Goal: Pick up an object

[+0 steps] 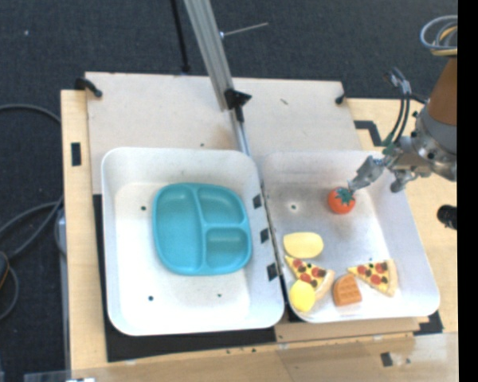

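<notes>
The right bin (pixel 398 237) holds several toy foods. A red tomato (pixel 342 202) with a green top lies near its back. Toward the front lie a pale yellow oval piece (pixel 303 244), a pizza slice (pixel 309 274), a yellow lemon-like piece (pixel 302 297), an orange bread-like piece (pixel 347 290) and a second pizza slice (pixel 377 275). My gripper (pixel 376 181) hangs over the bin's back right part, open, with nothing between its fingers. Its left finger (pixel 363 176) points down at the tomato's top, and its tip is close to the green stem.
The left bin (pixel 123 293) holds a blue divided plate (pixel 201 229). A slanted metal post (pixel 211 46) rises from the back, between the bins. The bench edge and a cable lie to the left.
</notes>
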### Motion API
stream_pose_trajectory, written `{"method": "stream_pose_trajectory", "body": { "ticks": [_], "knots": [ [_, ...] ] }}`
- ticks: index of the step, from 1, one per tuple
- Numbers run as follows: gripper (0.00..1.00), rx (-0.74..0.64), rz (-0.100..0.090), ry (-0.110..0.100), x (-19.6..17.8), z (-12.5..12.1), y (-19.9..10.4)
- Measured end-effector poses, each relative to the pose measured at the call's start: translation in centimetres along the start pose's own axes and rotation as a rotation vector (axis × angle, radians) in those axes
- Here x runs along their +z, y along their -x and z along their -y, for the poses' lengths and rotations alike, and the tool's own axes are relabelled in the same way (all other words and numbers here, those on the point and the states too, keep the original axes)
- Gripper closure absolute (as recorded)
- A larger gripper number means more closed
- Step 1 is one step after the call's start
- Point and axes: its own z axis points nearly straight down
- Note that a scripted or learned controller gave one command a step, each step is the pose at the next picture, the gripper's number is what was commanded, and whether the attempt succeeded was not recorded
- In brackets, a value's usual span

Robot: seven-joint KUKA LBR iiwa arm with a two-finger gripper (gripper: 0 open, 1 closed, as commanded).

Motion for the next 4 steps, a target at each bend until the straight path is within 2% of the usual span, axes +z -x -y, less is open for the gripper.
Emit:
{"method": "stream_pose_trajectory", "body": {
  "ticks": [1,2,4],
  "knots": [
    [0.00,0.000,0.000,0.000,0.0,0.0,0.0],
    [0.00,0.002,-0.001,-0.006,5.9,0.2,-0.8],
    [0.00,0.003,0.000,-0.005,15.5,0.6,-0.2]
  ]
}}
